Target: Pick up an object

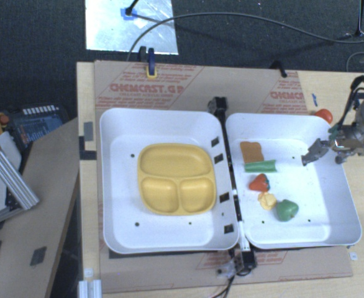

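Observation:
In the right bin [331, 228] lie a flat brown piece [251, 151], a long green piece [259, 165], a red piece with a green top [259, 182], a small yellow piece [266, 200] and a round green piece [286, 210], grouped in its left half. My gripper [325, 156] hangs over the bin's right part, well to the right of these objects. It is open, and nothing sits between its fingers.
The left bin [120, 166] holds a yellow divided plate [174, 179]. A small red-orange object [323, 115] sits at the right bin's far right corner. A black divider with clips [227, 179] runs between the bins. Cables cross the dark floor behind.

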`<state>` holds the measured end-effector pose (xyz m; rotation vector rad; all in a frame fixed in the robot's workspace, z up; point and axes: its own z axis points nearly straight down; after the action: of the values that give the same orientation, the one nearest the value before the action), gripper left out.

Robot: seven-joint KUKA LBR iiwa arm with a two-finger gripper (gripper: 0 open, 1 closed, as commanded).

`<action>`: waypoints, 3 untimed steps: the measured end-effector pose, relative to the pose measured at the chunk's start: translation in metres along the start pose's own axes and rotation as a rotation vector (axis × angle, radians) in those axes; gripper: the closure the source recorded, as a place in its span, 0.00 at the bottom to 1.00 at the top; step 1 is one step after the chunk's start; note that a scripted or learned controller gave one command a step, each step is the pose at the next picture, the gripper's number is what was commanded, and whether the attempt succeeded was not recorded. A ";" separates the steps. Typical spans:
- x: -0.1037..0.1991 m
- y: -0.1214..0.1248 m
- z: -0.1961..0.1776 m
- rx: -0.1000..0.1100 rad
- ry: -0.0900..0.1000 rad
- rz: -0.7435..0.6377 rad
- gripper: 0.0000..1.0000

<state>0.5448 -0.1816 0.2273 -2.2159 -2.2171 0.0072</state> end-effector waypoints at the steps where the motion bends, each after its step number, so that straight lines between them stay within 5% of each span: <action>1: 0.000 0.002 -0.005 -0.009 -0.002 -0.003 0.00; 3: 0.008 -0.001 0.102 -0.006 -0.001 -0.001 0.00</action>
<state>0.5427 -0.1731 0.1250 -2.2185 -2.2212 0.0012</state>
